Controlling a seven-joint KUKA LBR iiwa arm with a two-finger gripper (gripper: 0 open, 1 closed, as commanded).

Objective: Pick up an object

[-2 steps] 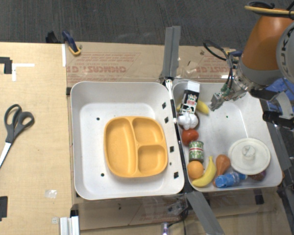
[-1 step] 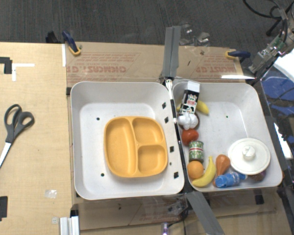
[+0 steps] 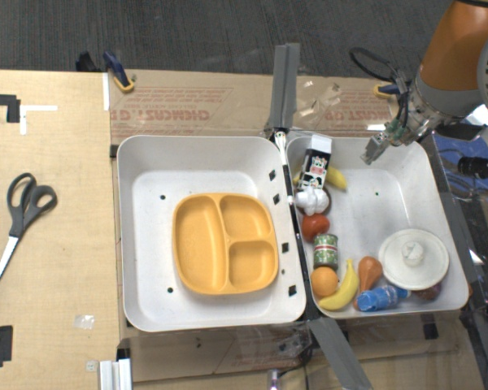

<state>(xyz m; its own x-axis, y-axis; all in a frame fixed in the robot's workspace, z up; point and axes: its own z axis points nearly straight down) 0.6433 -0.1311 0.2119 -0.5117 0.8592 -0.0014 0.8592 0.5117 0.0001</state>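
Note:
My gripper (image 3: 376,148) hangs over the far right part of the right bin (image 3: 390,193), above bare bin floor, with nothing seen in it. Along that bin's left side lie a black-and-white carton (image 3: 315,165), a small yellow piece (image 3: 336,179), a white garlic bulb (image 3: 309,199), a red tomato (image 3: 314,226), a green-labelled can (image 3: 326,250) and an orange (image 3: 324,281). At the near edge are a banana (image 3: 344,289), an orange carrot-like piece (image 3: 368,270), a blue bottle (image 3: 381,298) and a white lidded bowl (image 3: 412,257).
The left bin (image 3: 138,218) holds a yellow divided plate (image 3: 226,242). Scissors (image 3: 20,210) lie on the wooden bench at far left. Brown cardboard (image 3: 187,108) lies behind the bins, with a blue clip (image 3: 118,70) at its corner.

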